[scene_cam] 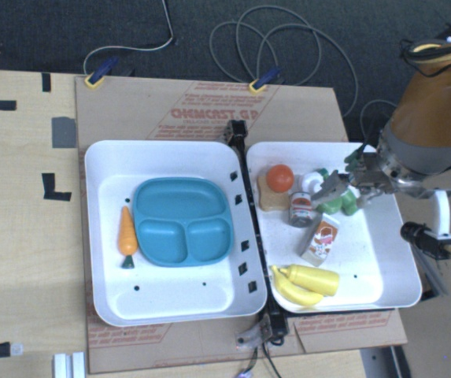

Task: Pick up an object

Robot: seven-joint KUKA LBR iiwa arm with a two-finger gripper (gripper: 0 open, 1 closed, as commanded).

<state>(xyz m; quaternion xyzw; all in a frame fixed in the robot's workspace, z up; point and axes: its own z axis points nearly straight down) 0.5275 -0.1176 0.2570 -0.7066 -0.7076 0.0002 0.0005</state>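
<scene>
We read the step as the approach to a grasp in the right bin [367,286]; nothing was lifted yet.

Left bin [99,211] held a carrot [127,231] beside a blue tray [182,219], both well apart from the tool, so we'd ignore them.

Right bin, left to right: a tomato [279,177] on a tan slab [270,199], a can [301,209] just below and right of it, a carton [320,240] lying tilted under the can, yellow bananas [304,282] near the front wall, and a green object [343,205] right by the tool.

The tool [337,186] sat over the can/green cluster at the bin's back middle. Nothing visibly sat between its fingers, and we couldn't tell whether they were spread or closed: too dark and blurred.

Our call on doing it well:
- Likeliest target was the can or the green object, since both were just beside the tool.
- They were crowded, nearly touching. We'd come straight down on one item and keep the fingers off its neighbour.
- The can looked small, shiny and round, so likely to slip or roll. Grip across its body.
- The green object was partly hidden by the tool; shape unclear.
- The bananas stood apart from the rest, an easier pick if the cluster failed.
</scene>
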